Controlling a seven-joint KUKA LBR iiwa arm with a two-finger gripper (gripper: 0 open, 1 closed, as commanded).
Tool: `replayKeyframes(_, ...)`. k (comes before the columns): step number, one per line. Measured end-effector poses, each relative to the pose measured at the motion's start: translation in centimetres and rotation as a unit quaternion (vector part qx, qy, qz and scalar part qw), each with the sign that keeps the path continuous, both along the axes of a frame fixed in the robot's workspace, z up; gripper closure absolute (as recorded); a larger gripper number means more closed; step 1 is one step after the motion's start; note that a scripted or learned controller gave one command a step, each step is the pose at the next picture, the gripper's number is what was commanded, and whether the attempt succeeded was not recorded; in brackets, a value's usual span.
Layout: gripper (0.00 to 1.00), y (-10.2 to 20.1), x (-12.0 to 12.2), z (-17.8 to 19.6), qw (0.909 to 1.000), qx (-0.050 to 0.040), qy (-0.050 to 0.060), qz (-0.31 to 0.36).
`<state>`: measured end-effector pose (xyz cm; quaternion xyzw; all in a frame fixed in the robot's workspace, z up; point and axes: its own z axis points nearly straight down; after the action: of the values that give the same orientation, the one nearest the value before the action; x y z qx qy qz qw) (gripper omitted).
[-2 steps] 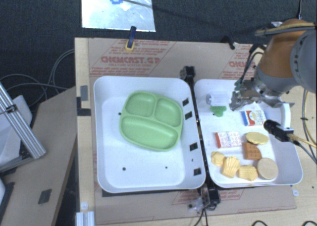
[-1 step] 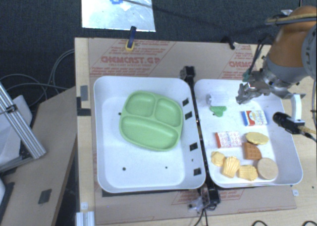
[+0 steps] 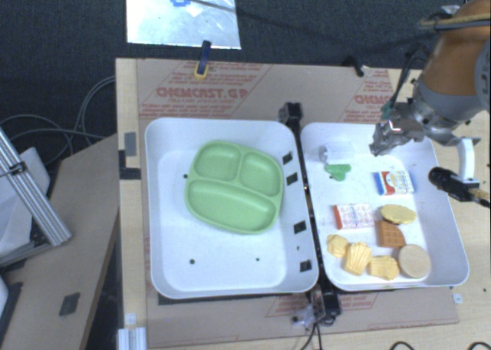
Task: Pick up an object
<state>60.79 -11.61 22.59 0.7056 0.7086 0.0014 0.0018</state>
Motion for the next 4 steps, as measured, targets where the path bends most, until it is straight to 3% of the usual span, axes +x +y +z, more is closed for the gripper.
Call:
replayKeyframes(1,1.00,6.4,0.3,-0.2,1.0000,0.0010,0.002,0.003)
replayKeyframes(2,1.00,5.8,-0.6,0.7,1.0000,0.0006,0.002,-0.001)
replayKeyframes(3,1.00,6.0,0.9,-0.5,1.0000,-0.0001,0.001,0.001)
replayKeyframes(4,1.00,6.0,0.3,-1.0,1.0000,-0.0001,0.002,-0.001)
